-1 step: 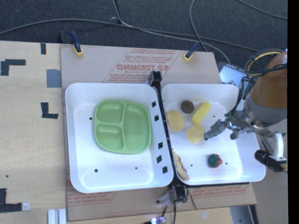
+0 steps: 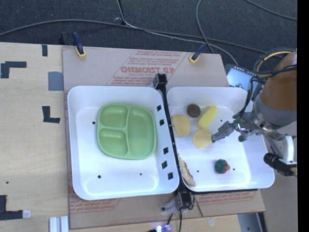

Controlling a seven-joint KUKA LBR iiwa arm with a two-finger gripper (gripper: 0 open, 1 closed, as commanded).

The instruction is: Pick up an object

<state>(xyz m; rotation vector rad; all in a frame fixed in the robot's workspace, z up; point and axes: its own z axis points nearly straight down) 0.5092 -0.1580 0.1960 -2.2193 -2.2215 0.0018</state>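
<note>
Looking from left to right, the left bin (image 2: 79,129) comes first. It holds a green plate (image 2: 127,131) with three sections, and nothing sits on the plate.

Next is the right bin (image 2: 256,175). A pale round lump (image 2: 181,125) lies near the wall between the bins. A small brown ball (image 2: 193,110) sits just behind it, toward the back. A yellow corn piece (image 2: 207,116) lies beside the ball, and its long side slants from the back right down to the front left. A yellow round piece (image 2: 202,138) rests in front of the corn. Down at the front, a thin tan thing (image 2: 186,173) lies against the middle wall, and a little green and red ball (image 2: 221,166) sits well apart from it.

The claw (image 2: 218,134) reaches in from the right, low over the bin. Its tip is just beside the yellow round piece, on that piece's right side. That piece looks like the easiest one to grab, since it lies right ahead of the tip, to its left. I cannot tell how wide the claw is spread, and nothing can be seen held in it.
</note>
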